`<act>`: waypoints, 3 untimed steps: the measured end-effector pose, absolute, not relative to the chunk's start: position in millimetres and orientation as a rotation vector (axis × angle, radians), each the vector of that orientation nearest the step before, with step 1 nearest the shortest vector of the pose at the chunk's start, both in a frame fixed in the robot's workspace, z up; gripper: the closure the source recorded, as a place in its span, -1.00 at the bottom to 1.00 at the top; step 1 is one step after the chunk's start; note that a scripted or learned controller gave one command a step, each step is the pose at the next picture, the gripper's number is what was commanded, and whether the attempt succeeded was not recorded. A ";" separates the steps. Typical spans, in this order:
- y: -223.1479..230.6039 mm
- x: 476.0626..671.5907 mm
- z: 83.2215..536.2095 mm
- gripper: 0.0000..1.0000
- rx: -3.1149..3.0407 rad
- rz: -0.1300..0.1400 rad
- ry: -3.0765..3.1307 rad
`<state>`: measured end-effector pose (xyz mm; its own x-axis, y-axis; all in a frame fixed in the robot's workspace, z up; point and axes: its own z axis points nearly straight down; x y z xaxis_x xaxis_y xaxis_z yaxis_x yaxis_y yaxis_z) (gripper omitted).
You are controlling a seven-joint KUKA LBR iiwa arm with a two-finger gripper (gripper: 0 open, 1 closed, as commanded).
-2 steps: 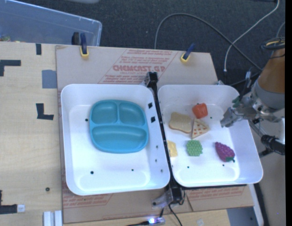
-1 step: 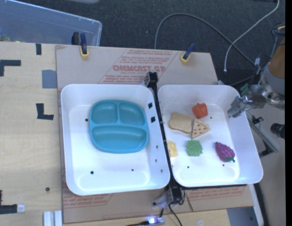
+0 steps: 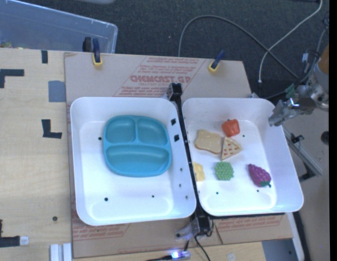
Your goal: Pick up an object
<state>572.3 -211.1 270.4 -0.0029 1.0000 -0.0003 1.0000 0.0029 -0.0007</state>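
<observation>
The right bin point(image 3: 282, 173) is the landmark here. It sat on the counter point(image 3: 27, 162), touching the left bin point(image 3: 84, 200) along a black seam.

Nearest the camera inside the right bin, close to its front wall, lay a purple bunch of grapes point(image 3: 259, 174). Just to the left of the grapes sat a green bumpy toy point(image 3: 224, 171). Farther left, right against the seam side of the bin, lay a small yellow piece point(image 3: 198, 172).

A bit farther back, near the middle of the right bin, lay a slice of toast point(image 3: 208, 141). A waffle wedge point(image 3: 230, 148) touched the toast on its right side. Behind the wedge, toward the back wall, sat a small red and orange toy point(image 3: 230, 127).

In the left bin lay a blue plate point(image 3: 137, 145) with three sections.

The claw point(image 3: 278, 116) hung over the right bin's far right rim, above and apart from all the toys. I could not tell if it was open or closed. Nothing showed between its fingers.

Beyond the right bin, two clamps point(image 3: 214, 64) held a cardboard sheet point(image 3: 152, 75).
</observation>
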 end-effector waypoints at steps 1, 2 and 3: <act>-153.0 558.7 255.9 1.00 -2.211 0.006 -2.223; -97.4 542.3 247.9 1.00 -2.210 0.006 -2.224; -48.2 540.7 231.3 1.00 -2.210 0.008 -2.223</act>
<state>540.7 -48.2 231.3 -0.0059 1.0000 0.0012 1.0000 0.0059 -0.0080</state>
